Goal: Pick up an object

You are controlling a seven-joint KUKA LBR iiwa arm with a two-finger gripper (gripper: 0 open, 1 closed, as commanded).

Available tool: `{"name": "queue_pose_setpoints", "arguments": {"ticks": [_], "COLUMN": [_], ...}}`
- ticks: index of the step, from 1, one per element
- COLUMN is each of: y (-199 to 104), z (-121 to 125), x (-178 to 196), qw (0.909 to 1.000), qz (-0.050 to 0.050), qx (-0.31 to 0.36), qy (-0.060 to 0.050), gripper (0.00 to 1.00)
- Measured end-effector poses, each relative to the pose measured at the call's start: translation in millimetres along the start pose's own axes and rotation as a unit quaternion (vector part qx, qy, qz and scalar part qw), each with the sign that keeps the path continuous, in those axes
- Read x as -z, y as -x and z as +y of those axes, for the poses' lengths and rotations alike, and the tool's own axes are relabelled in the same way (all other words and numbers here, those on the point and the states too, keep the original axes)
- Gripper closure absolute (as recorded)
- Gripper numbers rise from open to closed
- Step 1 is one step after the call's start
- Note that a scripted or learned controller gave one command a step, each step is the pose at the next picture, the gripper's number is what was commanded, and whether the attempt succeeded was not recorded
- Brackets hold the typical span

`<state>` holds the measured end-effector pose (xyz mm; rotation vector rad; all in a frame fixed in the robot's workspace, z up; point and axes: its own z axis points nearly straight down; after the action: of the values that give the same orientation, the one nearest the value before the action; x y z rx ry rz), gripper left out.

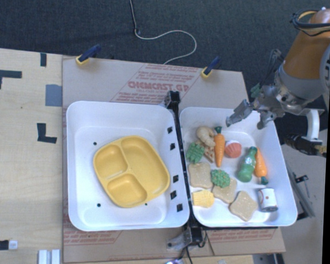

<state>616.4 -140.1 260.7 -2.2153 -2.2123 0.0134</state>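
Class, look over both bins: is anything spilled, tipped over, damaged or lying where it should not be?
Nothing stands out. The yellow divided plate lies flat in the left bin, the toy foods, such as the carrot, all sit inside the right bin, and the gripper hangs open above its far edge.

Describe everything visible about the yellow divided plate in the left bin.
The yellow divided plate looks like matte plastic, a rounded rectangle with raised ridges splitting it into three compartments: two toward the far side and one larger toward the near edge. It lies flat and right side up on the floor of the left bin, turned at a slant to the bin's walls. Nothing rests in its compartments, and no other object touches it.
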Motion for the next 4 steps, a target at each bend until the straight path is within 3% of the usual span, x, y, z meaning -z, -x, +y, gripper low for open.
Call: {"name": "queue_pose_setpoints", "arguments": {"ticks": [1, 4], "y": [0, -12], "z": [2, -2], "x": [7, -151], "qw": [1.0, 1.0], "qz": [-0.001, -0.001], "qx": [0.001, 0.001], "qy": [0.006, 0.003], "gripper": [0.0, 0.0]}}
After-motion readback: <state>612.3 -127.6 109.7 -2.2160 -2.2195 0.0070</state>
